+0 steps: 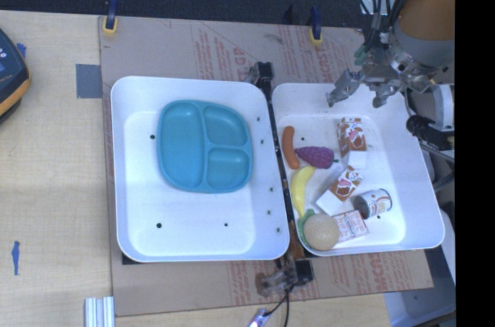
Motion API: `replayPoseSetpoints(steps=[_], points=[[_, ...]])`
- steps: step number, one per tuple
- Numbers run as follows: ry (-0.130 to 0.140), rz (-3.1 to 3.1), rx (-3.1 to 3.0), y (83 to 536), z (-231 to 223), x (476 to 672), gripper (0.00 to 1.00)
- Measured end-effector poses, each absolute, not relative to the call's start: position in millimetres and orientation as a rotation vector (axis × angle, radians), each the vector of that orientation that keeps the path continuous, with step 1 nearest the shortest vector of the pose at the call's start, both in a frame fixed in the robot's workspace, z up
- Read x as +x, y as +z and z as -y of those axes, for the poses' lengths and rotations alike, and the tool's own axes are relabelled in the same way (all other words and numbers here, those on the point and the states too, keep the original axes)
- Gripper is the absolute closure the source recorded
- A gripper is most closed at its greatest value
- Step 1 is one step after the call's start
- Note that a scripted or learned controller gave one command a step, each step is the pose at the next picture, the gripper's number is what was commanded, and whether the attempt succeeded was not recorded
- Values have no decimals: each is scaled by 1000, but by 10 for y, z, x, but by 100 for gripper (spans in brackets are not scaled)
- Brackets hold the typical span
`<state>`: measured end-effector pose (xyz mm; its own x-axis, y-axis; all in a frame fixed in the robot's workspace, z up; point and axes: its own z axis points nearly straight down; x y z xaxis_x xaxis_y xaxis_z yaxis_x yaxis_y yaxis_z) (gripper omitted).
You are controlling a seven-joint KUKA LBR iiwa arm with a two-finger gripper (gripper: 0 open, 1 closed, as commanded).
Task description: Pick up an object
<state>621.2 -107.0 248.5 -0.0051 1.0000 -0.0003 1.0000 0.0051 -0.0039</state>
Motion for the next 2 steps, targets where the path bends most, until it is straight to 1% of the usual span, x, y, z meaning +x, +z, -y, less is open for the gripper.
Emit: replayPoseSetpoints(steps=[1, 2], points=[[8, 2223, -2214, 931, 1874, 6313, 0], [9, 2227, -2213, 1048, 1884, 6322, 100]])
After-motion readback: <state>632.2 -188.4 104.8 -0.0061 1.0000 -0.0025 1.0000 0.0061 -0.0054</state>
